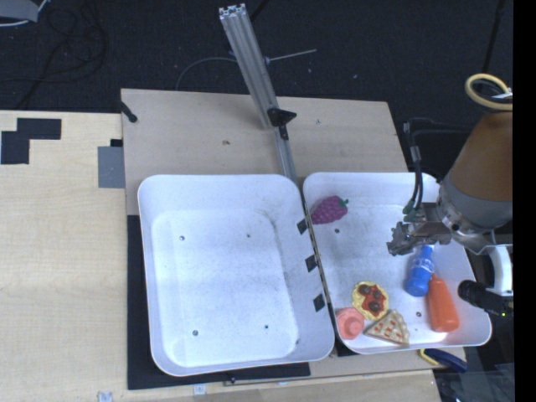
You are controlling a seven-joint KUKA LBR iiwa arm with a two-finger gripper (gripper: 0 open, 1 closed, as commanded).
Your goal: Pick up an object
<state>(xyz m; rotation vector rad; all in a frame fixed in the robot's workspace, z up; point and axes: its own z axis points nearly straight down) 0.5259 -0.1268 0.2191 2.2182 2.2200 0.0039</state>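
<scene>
We see the gripper [416, 239] just above the blue bottle [420, 271] in the right bin [368, 193], but we cannot tell its state.

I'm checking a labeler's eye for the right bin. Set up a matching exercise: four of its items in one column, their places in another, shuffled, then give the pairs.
Items:
1. purple grapes
2. blue bottle
3. orange bottle
4. pizza slice

Places:
A. at the bin's front edge, beside a pink round piece
B. far-left corner, near the divider
C. rightmost, touching the blue bottle
D. just below the gripper

Pairs: 1-B, 2-D, 3-C, 4-A
</scene>
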